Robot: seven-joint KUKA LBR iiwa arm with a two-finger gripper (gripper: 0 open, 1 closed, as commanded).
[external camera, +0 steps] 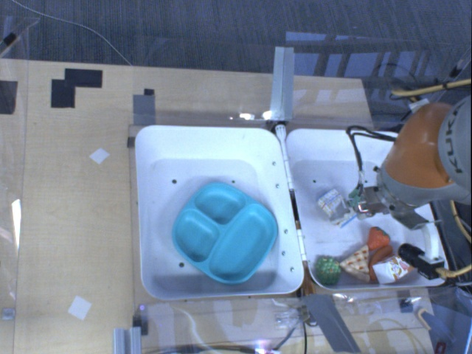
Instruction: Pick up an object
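Objects for picking lie in the right bin (324, 150): a crumpled clear wrapper (333, 204) mid-bin, and along the near edge a green ball (328, 270), a tan waffle-patterned wedge (358, 262), an orange piece (379, 240) and a small printed packet (392, 270) whose writing is too small to read. The gripper (361, 201) sits just beside the wrapper. A blue divided plate (225, 231) fills the left bin (155, 198).
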